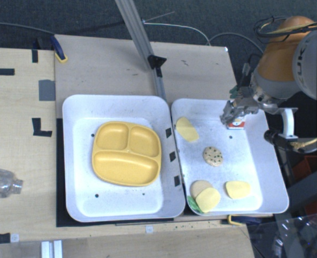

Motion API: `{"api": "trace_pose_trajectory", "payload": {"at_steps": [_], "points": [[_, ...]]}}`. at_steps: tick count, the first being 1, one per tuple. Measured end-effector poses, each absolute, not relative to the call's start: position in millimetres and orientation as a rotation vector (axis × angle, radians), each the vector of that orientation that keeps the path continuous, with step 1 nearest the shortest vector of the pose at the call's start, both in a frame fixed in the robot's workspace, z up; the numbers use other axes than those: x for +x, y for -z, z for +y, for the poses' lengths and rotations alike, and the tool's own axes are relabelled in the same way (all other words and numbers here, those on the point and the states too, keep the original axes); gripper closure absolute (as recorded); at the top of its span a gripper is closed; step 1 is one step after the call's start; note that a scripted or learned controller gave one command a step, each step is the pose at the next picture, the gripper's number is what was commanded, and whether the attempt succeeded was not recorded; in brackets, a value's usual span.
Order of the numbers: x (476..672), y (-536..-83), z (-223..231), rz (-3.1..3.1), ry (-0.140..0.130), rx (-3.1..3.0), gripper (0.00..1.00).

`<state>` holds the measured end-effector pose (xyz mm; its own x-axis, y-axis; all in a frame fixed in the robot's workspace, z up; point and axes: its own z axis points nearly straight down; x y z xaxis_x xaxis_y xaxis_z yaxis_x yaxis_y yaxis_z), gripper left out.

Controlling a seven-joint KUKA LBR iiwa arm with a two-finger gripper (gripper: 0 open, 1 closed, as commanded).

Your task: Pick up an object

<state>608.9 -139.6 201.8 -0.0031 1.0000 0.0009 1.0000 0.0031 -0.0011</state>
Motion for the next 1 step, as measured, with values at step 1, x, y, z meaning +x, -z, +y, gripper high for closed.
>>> {"api": "trace_pose_trajectory", "payload": {"at_steps": [1], "points": [[558.8, -196.7, -139.9, -2.218, -0.006, -2.22, 1.0]]}}
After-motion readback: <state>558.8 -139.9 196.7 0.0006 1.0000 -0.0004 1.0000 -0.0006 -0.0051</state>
